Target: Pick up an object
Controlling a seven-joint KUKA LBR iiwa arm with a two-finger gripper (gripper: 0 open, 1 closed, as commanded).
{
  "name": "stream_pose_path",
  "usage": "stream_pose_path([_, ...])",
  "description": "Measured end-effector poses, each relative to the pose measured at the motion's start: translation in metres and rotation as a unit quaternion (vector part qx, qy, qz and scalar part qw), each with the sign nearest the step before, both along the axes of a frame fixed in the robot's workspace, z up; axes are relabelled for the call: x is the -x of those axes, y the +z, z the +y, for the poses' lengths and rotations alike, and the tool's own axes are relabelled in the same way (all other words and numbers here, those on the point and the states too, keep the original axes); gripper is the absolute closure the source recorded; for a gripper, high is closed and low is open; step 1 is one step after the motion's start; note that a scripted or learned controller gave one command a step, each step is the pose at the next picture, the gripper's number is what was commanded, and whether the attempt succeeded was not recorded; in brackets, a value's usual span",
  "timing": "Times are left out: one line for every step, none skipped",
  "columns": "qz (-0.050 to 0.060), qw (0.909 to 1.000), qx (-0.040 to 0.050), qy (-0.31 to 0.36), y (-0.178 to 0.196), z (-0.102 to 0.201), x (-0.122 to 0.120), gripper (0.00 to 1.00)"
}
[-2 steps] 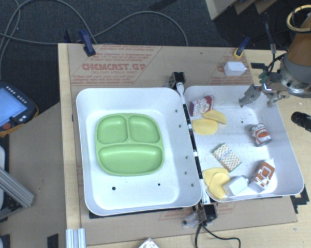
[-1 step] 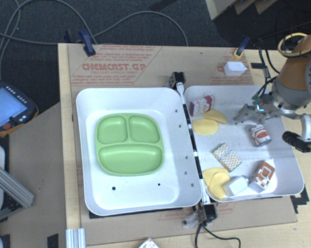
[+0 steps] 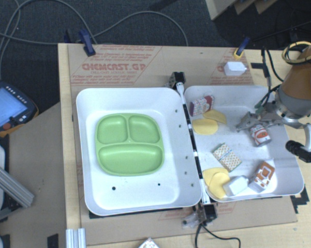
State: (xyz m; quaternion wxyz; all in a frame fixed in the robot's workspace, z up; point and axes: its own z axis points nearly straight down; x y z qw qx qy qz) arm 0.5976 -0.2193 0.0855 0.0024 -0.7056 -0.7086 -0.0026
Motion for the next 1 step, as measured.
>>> stream_pose_path([0.001,1.0,0.0029,-0.002,-0.0009,0.0054,0.0236,0.0])
